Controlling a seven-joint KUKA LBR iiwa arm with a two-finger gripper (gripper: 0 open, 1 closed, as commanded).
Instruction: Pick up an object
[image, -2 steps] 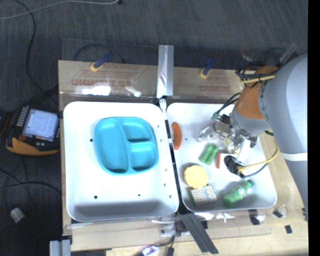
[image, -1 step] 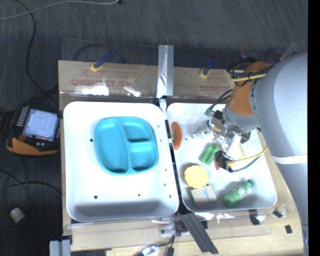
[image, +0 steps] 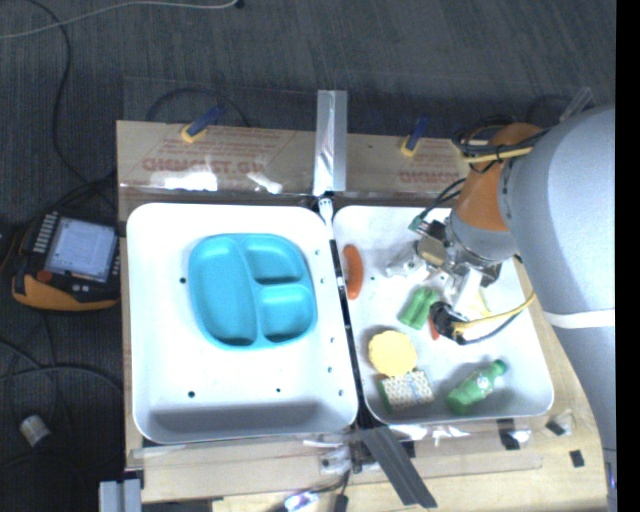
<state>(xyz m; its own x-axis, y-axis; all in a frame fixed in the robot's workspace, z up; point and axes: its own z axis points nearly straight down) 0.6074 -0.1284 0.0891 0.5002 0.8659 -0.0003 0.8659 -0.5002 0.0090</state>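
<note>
The right bin (image: 530, 390) holds several objects. An orange sausage-shaped piece (image: 352, 272) lies along its left wall. A small green object (image: 416, 307) rests near the middle. In front of it are a yellow round piece (image: 392, 351), a speckled block (image: 407, 388) and a green bottle (image: 476, 386) lying on its side. My gripper (image: 438, 268) hangs over the bin's back half, just behind and to the right of the small green object. No object is visibly held by it.
The left bin (image: 160, 380) holds a blue divided plate (image: 253, 288). The arm's grey body and orange band (image: 485, 205) cover the right bin's back right corner. A yellow cable (image: 495, 322) loops beside the gripper. A handheld device (image: 70, 255) lies left of the bench.
</note>
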